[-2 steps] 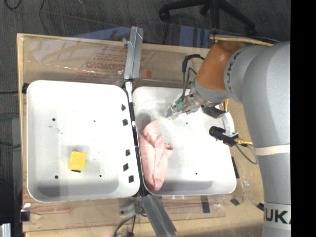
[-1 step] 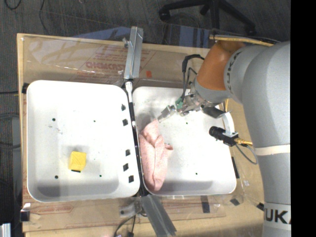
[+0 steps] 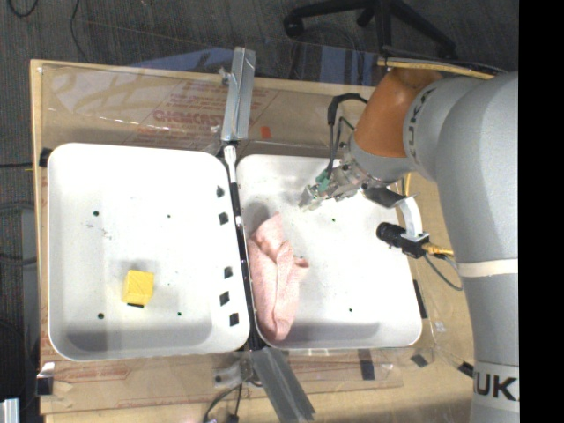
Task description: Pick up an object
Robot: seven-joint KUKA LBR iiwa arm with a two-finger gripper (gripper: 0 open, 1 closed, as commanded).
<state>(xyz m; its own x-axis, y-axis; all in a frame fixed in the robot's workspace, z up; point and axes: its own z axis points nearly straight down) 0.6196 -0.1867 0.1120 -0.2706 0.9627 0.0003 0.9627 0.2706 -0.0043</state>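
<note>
1. The job is to pick up one thing, and by the look of it this is not done yet. Nothing sits between the fingers of the tool.
2. The tool hangs over the top part of the right white plastic bin, near its back wall. The picture is too small and blurry there to tell if the tool is apart or together.
3. The soft pink cloth, bunched up in a long lump, lies flat on the floor of the right bin. It rests against the left wall of that bin, next to the line where the two bins meet. The tool is above it in the picture and a bit to the right, not touching it.
4. The small yellow square block, maybe a sponge, lies in the left white plastic bin, near the bottom left part. It is well apart from the tool.
5. What is left, as a guess: the tool has to go to one thing, close on it, and lift it. The pink cloth looks like the nearer pick.
6. The count: two white bins side by side on the counter, one pink cloth, one yellow block, one grey robot arm with an orange band, and one tool.
</note>
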